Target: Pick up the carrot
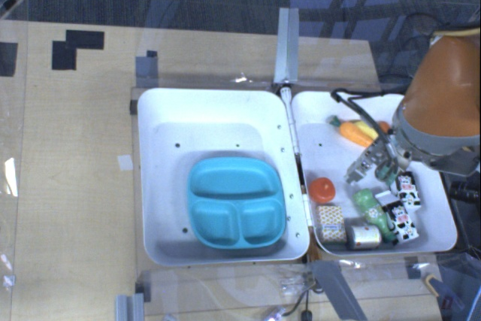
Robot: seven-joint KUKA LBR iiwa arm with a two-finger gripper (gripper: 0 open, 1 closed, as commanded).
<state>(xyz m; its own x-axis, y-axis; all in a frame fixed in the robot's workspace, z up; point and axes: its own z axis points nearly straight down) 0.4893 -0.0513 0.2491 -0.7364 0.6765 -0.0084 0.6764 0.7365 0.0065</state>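
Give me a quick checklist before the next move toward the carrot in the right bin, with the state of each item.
1. Target in sight: the orange carrot with a green top lies in the right white bin, near its far edge. Ok.
2. Pincer over the carrot: it hangs nearer the camera than the carrot, offset from it. Not ok.
3. Carrot held: nothing shows between the pincer's tips. Not ok.
4. Finger opening: too blurred to judge. Cannot tell.
5. Clutter near the path: the small red-orange round item and green plastic piece sit nearer the camera, apart from the carrot. Ok.
6. Blue divided plate stays in the left bin, out of the way. Ok.
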